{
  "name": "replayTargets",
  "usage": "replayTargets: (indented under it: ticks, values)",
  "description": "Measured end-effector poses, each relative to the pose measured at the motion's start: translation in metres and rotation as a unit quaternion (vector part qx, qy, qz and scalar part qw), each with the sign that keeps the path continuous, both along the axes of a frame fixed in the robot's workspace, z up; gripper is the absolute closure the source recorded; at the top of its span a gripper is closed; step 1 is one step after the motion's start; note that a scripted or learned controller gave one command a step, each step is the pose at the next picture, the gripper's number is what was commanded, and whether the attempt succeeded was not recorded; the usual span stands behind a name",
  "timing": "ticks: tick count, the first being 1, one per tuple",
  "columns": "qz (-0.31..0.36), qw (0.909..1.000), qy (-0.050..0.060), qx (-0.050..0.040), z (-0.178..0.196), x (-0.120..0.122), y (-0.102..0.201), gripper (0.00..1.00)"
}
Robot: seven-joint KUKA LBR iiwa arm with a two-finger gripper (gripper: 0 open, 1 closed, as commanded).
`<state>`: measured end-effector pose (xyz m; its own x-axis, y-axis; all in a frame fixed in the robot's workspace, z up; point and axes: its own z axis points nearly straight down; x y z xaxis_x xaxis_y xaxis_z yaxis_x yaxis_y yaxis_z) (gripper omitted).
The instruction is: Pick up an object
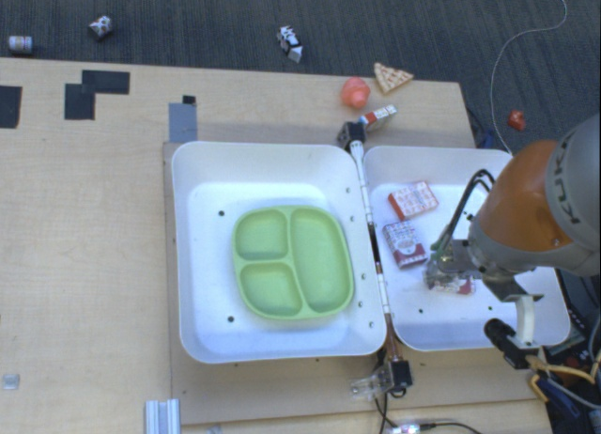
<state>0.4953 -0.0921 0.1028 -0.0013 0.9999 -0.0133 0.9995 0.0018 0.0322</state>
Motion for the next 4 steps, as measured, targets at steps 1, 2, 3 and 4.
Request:
replayTargets:
  ticks: [1,2,3,4]
  values:
    - [0.002,1.0,0.006,0.0042,-0.012,0.115,-0.039,1.0]
    - [0.001,0.9999,0.013,0.0051,0.126,-0.007,-0.077,1.0]
    - [0.0,0.9999,0.014,0.0059,0.16,-0.008,-0.092,1.0]
    - [0.001,0.9999,0.014,0.0071,0.136,-0.008,0.044,1.0]
